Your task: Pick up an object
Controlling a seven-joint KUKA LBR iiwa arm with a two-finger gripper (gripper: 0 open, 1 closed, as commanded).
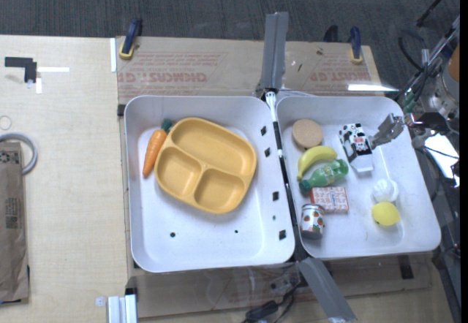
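Nearest the camera, the front rim of the left bin point(212, 264) and the right bin point(365, 250) sit side by side on the bench.

In the right bin, closest to the front, a small printed can point(312, 221) stands upright near the divider, and a yellow lemon point(385, 213) lies well apart from it toward the right wall. Just behind the lemon is a small white round object point(384, 188). A small red and white box point(330, 199) lies just behind the can, touching a green bottle point(325, 174) lying on its side. A banana point(316, 158) curves along just behind the bottle, and a round tan disc point(308, 133) lies behind that. To their right a black and white toy cow point(355, 140) sits beside a pale block point(363, 163).

In the left bin, a yellow plate with 3 compartments point(203, 164) lies tilted across the middle, and a toy carrot point(153, 150) lies just beside its left edge.

The gripper point(386, 129) reaches in from the right, low over the right bin's back half, its tip just right of the cow. I cannot tell how its jaws stand, and nothing shows between them.

Farther back, a cardboard sheet point(219, 69) lies behind the bins, held by 2 blue clamps point(131, 36).
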